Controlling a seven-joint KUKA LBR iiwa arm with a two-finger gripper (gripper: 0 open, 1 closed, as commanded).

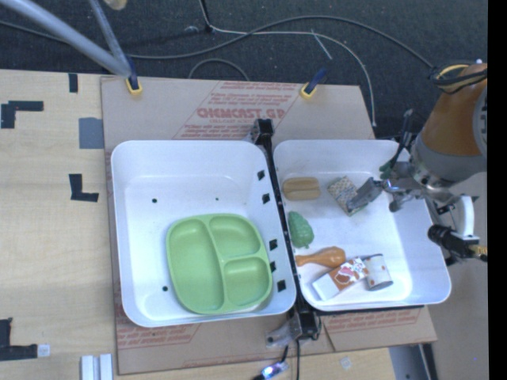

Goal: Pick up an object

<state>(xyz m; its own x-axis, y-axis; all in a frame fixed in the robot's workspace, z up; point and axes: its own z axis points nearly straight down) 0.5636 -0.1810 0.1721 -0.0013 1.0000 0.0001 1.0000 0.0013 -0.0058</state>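
Observation:
The right bin (412,244) holds several small objects. A tan bread-like block (301,188) and a speckled grey piece (342,187) lie near its far side. Along the left wall there is a green leafy toy (300,229), with an orange drumstick-shaped toy (321,256) below it. A white and red packet (339,279) and a small can (379,273) sit at the front. My gripper (379,200) hangs low over the right bin, just right of the speckled piece. It is open, with nothing between its fingers.
The left bin (142,172) carries a green divided plate (219,262). A black divider (273,212) runs between the two bins. The arm's orange band (453,121) stands over the right bin's far right corner. Cables cross the dark floor behind the bench.

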